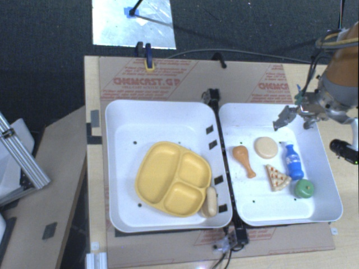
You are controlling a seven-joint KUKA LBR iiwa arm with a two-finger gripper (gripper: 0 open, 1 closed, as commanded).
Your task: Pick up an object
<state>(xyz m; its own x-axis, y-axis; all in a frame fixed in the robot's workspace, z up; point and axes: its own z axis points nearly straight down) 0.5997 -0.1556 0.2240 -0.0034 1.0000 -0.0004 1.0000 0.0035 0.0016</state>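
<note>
While the arm (341, 66) reaches in from the right, its gripper (296, 118) hangs over the back edge of the right bin (325, 206), up behind the round cracker (266, 147), and nothing's between its fingers. They look spread apart to me, one grey finger pointing off to the left and the other sitting closer to the wrist.

I'll use the cracker as the anchor for everything else. It's a pale beige disc lying flat on the right bin's floor. Just left of it, a bit closer to the front, is a toy drumstick (244, 159), orange-brown, with the fat end nearest the cracker. Right of the cracker there's a little blue bottle (292, 161) with a white cap, lying down. In front of the cracker is a pizza slice (277, 177), which looks to be touching the bottle's lower end. Further front and to the right sits a green apple (304, 189), just beside the pizza slice.

Way off to the left of the cracker, across the divider, the left bin (120, 128) holds a yellow divided plate (173, 178) with three compartments. A tan bread roll (210, 200) leans against the plate's corner closest to the cracker.

Both bins sit on a cardboard sheet on the tabletop (61, 167).
</note>
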